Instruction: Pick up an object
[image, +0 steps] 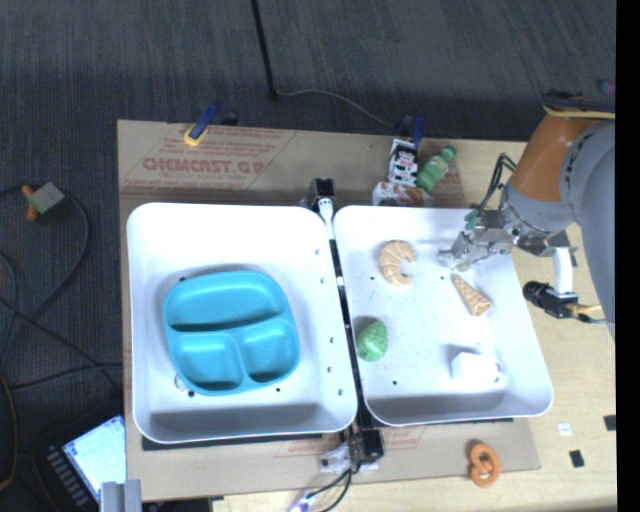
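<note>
Two white bins sit side by side on my bench; the right bin (520, 300) holds a croissant (397, 261), cone (472, 295), green ball (372, 340) and white block (473, 364). I see the gripper (462, 252) open and empty, just above the cone.

Your arm (570, 175) reaching in from the right, grey with its orange band above the wrist, bent downward, your gripper (462, 252) low, fingers pointing left, nothing seen between them
</note>
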